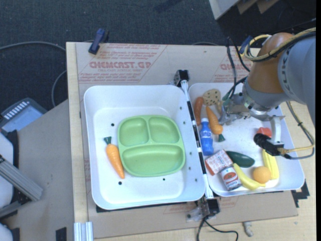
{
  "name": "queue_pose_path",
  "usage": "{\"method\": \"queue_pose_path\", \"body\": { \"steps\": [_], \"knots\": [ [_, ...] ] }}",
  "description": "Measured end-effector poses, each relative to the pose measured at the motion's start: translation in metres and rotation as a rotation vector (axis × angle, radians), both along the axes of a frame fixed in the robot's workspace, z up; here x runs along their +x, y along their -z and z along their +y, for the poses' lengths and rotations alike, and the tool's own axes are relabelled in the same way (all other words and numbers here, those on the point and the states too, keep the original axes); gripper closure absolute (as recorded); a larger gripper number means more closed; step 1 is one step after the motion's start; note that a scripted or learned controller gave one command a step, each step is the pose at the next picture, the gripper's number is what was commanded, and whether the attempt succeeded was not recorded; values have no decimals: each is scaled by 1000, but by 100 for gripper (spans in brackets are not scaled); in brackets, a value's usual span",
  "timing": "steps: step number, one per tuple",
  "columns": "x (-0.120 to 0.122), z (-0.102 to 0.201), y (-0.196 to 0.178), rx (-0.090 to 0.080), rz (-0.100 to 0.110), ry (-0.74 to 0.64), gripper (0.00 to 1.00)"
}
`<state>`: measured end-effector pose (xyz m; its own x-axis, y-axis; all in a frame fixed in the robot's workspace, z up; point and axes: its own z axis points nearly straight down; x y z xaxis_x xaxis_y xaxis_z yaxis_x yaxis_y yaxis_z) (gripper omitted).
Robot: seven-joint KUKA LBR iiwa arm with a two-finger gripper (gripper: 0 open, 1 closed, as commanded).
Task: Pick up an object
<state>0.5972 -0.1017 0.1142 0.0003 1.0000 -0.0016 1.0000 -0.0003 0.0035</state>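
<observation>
The arm reaches in from the right and bulks over the back of the right bin, its grey body and orange band covering that bin's far right corner and part of its floor. The gripper sits low under the wrist, near the back left of the right bin, but it is dark, small and tangled with cables, so whether it is open or closed, and whether it has anything, cannot be told. It hangs just beside an orange carrot that lies lengthwise near the bin's left wall.

Also in the right bin: a brown sausage-like piece at the back left, a tan spotted object behind the carrot, hard to identify, and a blue bottle against the left wall. Nearer the front lie a red-and-white packet, a small can, a dark green vegetable, two yellow bananas, an orange fruit, and a small red item partly masked by a black part.

The left bin holds a green divided plate at its centre, with a second carrot lying just to its left, apart from the plate.
</observation>
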Motion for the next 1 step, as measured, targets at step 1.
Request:
{"method": "queue_pose_path", "body": {
  "steps": [1],
  "knots": [
    [0,0,0,0,1,0,0]
  ]
}}
